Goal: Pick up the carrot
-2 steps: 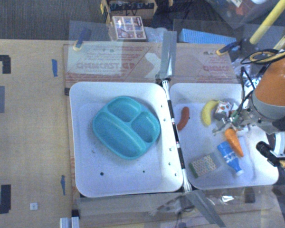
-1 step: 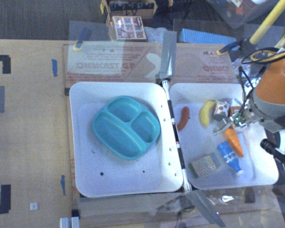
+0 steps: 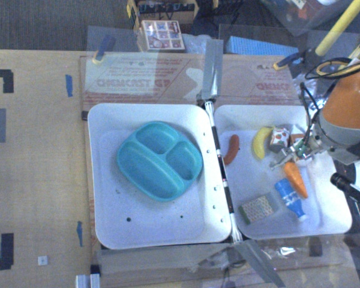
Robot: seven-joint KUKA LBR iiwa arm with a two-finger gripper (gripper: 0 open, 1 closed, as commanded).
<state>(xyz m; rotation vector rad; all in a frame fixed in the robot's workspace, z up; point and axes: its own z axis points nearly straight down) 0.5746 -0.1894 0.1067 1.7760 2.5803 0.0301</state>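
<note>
The carrot (image 3: 296, 179) is a short orange piece lying slantwise on the floor of the right bin (image 3: 330, 221), near its right side. My gripper (image 3: 295, 154) hangs at the end of the grey arm with the orange band (image 3: 348, 104), just above the carrot's upper end. The carrot lies on the bin floor, with its lower end beside a blue bottle (image 3: 290, 198).
In the right bin are also a yellow banana (image 3: 261, 143), a small white and red box (image 3: 279, 138), a red-brown sausage (image 3: 231, 149) and a grey sponge (image 3: 257, 208). The left bin (image 3: 108, 221) holds a teal divided plate (image 3: 160, 159).
</note>
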